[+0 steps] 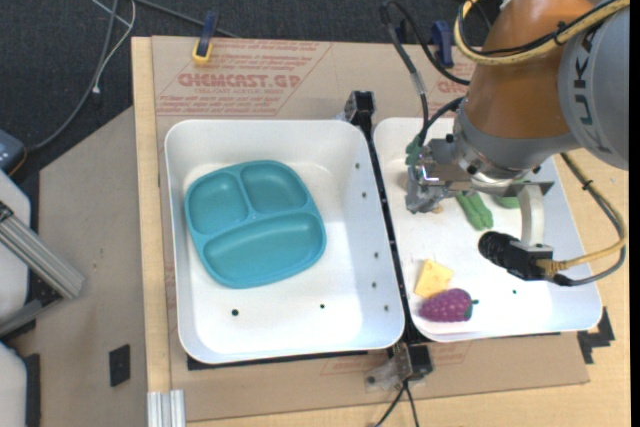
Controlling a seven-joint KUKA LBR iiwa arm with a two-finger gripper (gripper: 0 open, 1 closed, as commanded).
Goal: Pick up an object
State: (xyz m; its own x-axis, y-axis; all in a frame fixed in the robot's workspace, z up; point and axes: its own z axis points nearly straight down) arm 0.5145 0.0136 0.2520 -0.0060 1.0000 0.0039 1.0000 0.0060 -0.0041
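At the right of the frame, the gripper [424, 187] hangs low over the right bin [570, 310], just beside a green object [475, 208]; whether it is clenched, I cannot tell.

My orange band [525, 65] looks like smooth, glossy plastic, and my gripper [428, 183] is bare, shiny metal. Both white bins [350, 215] look like smooth plastic with a soft sheen. The teal divided plate [256, 223] is matt plastic. The purple grapes [446, 305] look bumpy and rubbery, the yellow wedge [432, 277] smooth. The board beneath [250, 80] is dull printed cardboard.
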